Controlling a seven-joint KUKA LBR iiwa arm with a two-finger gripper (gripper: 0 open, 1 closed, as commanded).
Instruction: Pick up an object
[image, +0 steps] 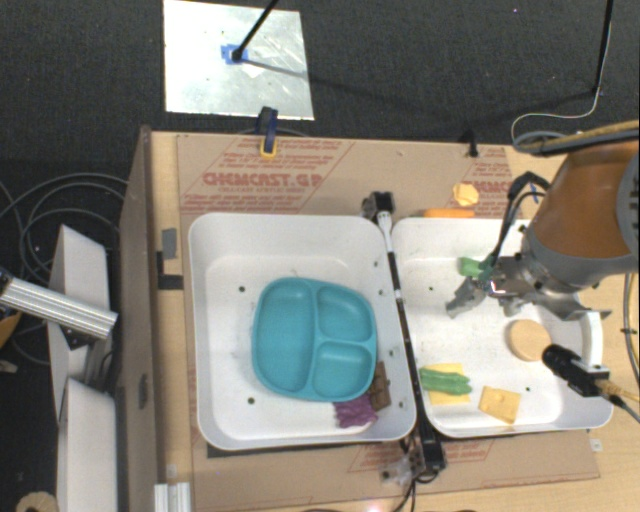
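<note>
The arm is reaching down to grab a toy.

The gripper (468, 298) is low in the right bin (440, 250), its two fingers a little apart with nothing between them. A green piece (470, 266) lies just beside the gripper. The tan round (526, 340), the yellow block (500, 403) and the green-and-yellow toy (445, 383) lie farther from the gripper. Next, I think, it must slide over one toy and squeeze.

Even, bright overhead light. The two white bins (300, 240) look nearly washed out, with soft, faint shadows. A foil sheet (238, 60) beyond the surface's far edge glares. Overall detail is slightly soft and grainy.
</note>
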